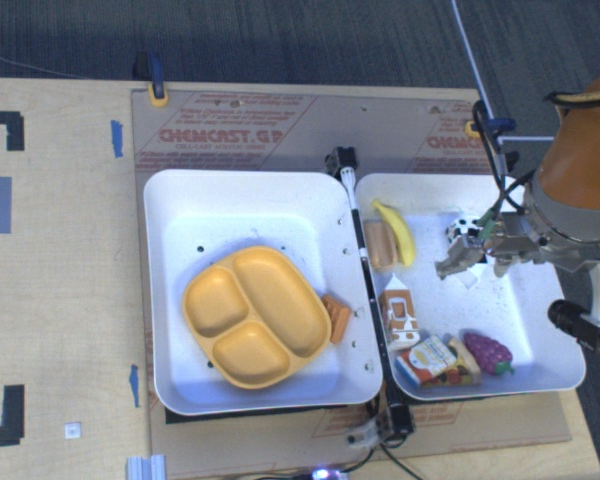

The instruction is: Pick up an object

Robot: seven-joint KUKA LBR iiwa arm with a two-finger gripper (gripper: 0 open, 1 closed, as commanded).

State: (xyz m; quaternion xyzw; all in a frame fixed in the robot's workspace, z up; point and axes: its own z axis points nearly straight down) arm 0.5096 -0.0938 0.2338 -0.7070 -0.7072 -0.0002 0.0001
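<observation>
The end effector (470, 258) hangs over the right bin (540, 373), whether spread or closed cannot be told. A small black-and-white toy (464, 231) sits just above-left of it, the banana (396, 232) farther left by the inner rim. Bare bin floor lies below it before the purple grapes (487, 351) and cartons (435, 360).

Red print reading "CHEMCAST GP" runs across the brown board (280, 128) behind the left bin (170, 268); part of the same print shows behind the right bin (555, 368). Carton (400, 318) lettering is unreadable.
</observation>
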